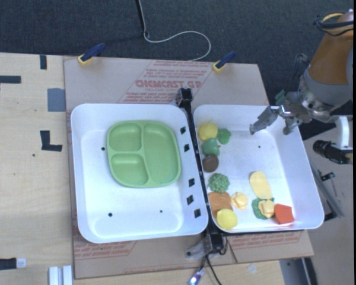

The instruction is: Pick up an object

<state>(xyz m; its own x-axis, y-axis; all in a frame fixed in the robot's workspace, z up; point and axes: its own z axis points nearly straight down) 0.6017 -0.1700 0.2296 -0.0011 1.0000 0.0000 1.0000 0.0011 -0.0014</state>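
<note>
Approach step: end effector point(273, 120) hovered spread and empty at right bin's point(296, 159) far edge. Toy food point(216, 183) lay below-left; next move needed descent over one piece.

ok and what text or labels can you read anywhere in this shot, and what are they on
"CHEMCAST GP", as best it reads: red print on the brown sheet under the bins, seen upside down.
Smaller red lines around that print: too blurred to read.
Green plate, white bins and toy food: no lettering I can make out.
</note>
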